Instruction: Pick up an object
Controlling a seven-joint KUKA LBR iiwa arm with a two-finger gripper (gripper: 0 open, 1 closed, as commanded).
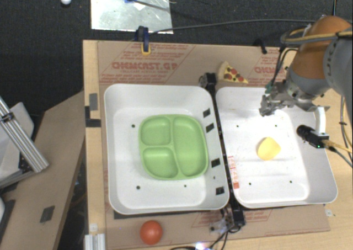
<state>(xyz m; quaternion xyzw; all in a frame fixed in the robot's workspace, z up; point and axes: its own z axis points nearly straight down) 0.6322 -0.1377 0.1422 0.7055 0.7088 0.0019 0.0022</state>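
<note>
A yellow object [268, 148] lies on the floor of the right bin [298, 191], below and apart from the gripper [267, 107], which hangs over the bin's upper part; whether its fingers are open or closed cannot be told. A green divided tray [173, 146] sits in the left bin [121, 133]. A red ball [150, 232] rests on the bench [105, 56].

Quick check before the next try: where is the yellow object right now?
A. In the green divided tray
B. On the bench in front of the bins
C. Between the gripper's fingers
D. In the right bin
D: the yellow object lies on the floor of the right bin, apart from the gripper above it in the view.
</note>
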